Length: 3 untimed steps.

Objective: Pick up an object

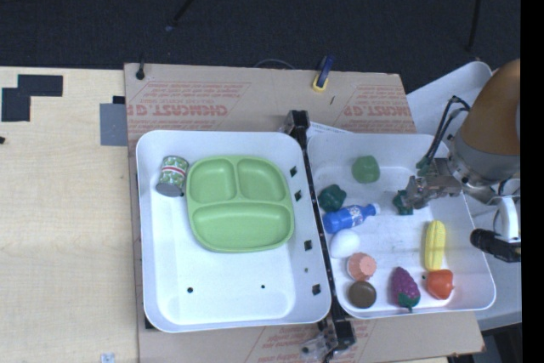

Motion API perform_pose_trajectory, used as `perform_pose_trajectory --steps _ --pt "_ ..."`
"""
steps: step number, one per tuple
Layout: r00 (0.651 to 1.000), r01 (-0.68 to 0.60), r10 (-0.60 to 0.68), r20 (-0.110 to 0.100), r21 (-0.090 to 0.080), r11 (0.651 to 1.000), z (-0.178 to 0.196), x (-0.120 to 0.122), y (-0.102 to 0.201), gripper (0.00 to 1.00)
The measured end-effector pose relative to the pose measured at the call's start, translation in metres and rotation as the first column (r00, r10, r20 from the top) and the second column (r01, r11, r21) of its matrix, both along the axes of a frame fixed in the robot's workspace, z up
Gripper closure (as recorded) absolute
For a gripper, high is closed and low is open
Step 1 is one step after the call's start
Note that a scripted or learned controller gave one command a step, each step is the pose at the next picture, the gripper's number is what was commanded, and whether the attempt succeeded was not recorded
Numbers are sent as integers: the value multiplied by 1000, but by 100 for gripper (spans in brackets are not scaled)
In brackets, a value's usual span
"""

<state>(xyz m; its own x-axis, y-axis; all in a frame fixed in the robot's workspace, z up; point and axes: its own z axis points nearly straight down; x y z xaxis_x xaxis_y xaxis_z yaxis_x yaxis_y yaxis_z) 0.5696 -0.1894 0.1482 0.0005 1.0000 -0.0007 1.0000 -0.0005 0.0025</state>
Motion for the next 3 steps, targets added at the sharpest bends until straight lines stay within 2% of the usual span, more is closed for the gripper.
perform_pose_trajectory --steps 1,2,3 --pt "1000 5 -5 0 0 1000 56 -9 -6 100" --pt "1000 0 0 -2 1 1000 81 -9 -7 100" --pt "1000 -4 4 -5 4 1000 87 -9 38 100"
